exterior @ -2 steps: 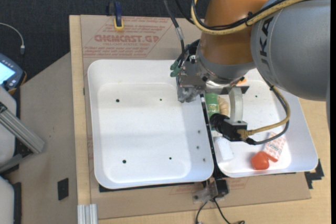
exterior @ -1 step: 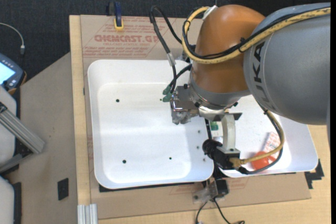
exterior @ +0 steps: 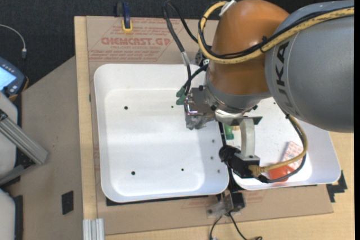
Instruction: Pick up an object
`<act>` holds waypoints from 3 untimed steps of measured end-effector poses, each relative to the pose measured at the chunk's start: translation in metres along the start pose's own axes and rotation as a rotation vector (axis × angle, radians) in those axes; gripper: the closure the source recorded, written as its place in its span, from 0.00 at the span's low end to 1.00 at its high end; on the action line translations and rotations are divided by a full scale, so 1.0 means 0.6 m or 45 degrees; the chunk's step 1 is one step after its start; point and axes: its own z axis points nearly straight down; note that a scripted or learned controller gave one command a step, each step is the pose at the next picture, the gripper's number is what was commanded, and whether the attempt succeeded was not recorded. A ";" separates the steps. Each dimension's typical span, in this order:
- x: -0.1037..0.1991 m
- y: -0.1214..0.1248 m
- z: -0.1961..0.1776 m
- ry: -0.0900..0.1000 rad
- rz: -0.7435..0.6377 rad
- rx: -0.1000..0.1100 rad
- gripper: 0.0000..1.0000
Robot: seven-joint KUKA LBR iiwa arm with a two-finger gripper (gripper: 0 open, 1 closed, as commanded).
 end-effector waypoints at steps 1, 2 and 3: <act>0.106 -0.001 -0.048 0.003 -0.009 -0.006 1.00; 0.155 0.083 0.104 -0.005 -0.003 0.010 1.00; 0.153 0.083 0.094 -0.001 0.000 0.002 0.00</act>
